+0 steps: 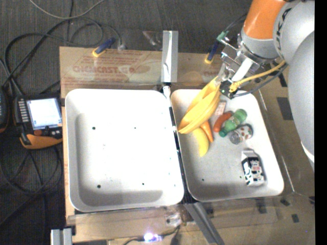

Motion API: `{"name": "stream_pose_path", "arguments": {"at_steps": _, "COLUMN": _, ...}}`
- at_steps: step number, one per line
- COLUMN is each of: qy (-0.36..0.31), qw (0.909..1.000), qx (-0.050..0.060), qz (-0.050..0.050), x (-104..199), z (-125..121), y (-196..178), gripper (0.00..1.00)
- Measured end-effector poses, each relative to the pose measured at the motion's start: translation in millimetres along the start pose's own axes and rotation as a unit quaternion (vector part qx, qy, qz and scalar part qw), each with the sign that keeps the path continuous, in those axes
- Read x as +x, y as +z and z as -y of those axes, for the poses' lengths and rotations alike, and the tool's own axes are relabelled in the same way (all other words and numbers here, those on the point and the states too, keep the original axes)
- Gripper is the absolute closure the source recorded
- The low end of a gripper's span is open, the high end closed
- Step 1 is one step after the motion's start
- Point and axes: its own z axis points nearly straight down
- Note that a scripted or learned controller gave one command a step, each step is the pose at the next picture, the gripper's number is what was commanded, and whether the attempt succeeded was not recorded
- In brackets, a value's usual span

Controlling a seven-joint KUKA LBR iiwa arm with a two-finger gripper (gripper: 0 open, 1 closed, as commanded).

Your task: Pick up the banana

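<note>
Claw [223, 86] sits over the far edge of the right bin [273, 185], clamped on the top end of the banana [200, 111]. Banana looks like a small bunch, hanging at a slant from the claw down toward the divider between bins; its lower tip reaches the right bin's left rim. Can't tell if the lower end touches the bin floor. Another yellow-orange piece [204, 142] lies in the bin just under the bunch. Near it, to the right: an orange-red item [221, 121], a green item [238, 116], a grey roundish item [241, 133]. A black-and-white item [253, 169] lies apart, toward the near right corner. Left bin [122, 188] holds nothing visible. Handheld screen unit [40, 114] sits on the floor left of the surface.
</note>
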Motion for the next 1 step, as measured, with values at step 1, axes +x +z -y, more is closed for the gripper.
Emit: {"name": "stream_pose_path", "arguments": {"at_steps": 1, "qy": -0.026, "qw": 0.9995, "qx": -0.019, "qz": -0.004, "x": 15.9, "z": -21.5, "y": 24.8, "gripper": 1.0}}
